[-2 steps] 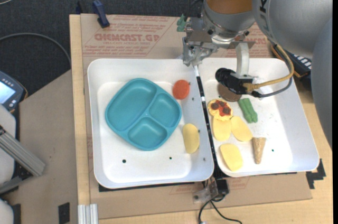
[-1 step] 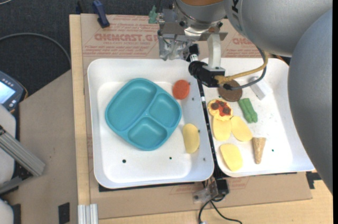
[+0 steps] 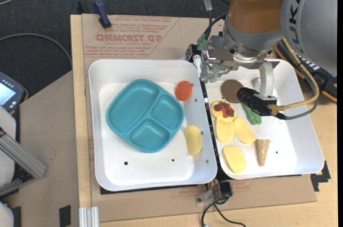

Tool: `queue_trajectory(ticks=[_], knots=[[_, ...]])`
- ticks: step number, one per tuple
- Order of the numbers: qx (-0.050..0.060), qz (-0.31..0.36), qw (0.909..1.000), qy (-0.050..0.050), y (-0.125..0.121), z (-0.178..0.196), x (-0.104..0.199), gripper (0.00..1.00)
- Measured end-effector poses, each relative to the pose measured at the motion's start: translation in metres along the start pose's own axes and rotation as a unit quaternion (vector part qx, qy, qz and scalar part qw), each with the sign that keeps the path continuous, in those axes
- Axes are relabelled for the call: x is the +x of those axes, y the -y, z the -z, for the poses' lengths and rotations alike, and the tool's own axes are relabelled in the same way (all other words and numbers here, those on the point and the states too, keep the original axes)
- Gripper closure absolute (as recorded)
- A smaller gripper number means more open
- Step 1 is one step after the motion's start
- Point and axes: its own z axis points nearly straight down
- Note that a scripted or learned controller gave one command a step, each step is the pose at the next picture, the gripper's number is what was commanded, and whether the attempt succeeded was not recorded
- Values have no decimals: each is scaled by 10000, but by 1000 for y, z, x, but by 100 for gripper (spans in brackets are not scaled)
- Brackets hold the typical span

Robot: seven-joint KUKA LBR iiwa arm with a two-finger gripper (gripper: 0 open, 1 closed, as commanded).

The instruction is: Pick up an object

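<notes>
My gripper [image 3: 213, 72] hangs below the big grey and orange wrist, low over the wall between the two bins at their far end. Just left of it an orange ball [image 3: 184, 90] lies in the left bin [image 3: 97, 113]. A brown disc [image 3: 230, 89] lies just right of it in the right bin [image 3: 301, 129], partly hidden by the arm. A small pizza-like piece [image 3: 223, 110] sits in front of the disc. Nothing shows in the gripper's hold.
A teal divided plate [image 3: 144, 114] fills the middle of the left bin, with a yellow lemon-shaped piece [image 3: 193, 140] at its right. The right bin also holds yellow slices [image 3: 234, 159], a green piece [image 3: 252, 114] and a tan cone [image 3: 262, 152].
</notes>
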Motion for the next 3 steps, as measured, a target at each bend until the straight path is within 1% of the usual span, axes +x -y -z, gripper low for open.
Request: queue_trajectory(ticks=[1,2,3], knots=[[-45,32,10000,-3,-78,-48,-12,100],[-52,91,9999,-31,-51,-22,76,100],[-60,72,10000,-28,-27,25,109,100]])
